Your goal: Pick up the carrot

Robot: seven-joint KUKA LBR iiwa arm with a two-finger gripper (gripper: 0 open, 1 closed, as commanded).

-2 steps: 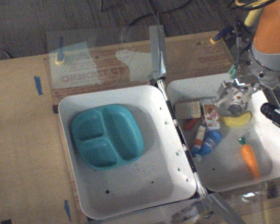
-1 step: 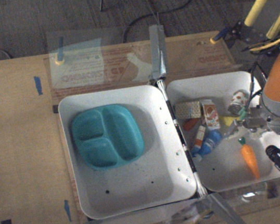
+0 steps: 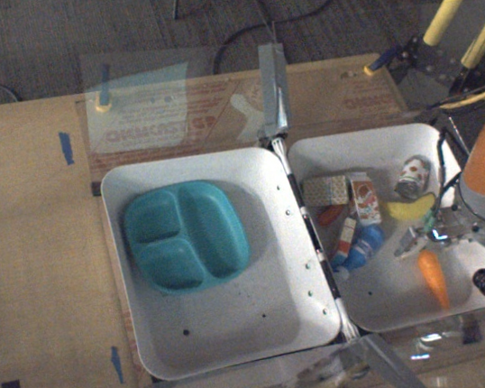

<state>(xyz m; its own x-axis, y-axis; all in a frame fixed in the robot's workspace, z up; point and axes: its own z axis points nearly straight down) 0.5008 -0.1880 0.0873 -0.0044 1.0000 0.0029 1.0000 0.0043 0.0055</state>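
The carrot (image 3: 433,279) lies lengthwise near the front of the right bin (image 3: 399,319), tip toward the front wall, apart from the other items. The gripper (image 3: 433,234) hovers just behind its thick end, close above the bin floor; whether it is open or closed I cannot tell. To do this step well, I judge the arm should centre over the carrot's middle, straddle it across its width, and descend straight. Behind lie a yellow banana (image 3: 409,209), a can (image 3: 412,178) and small cartons (image 3: 365,199). A teal plate (image 3: 185,235) sits in the left bin (image 3: 279,310).
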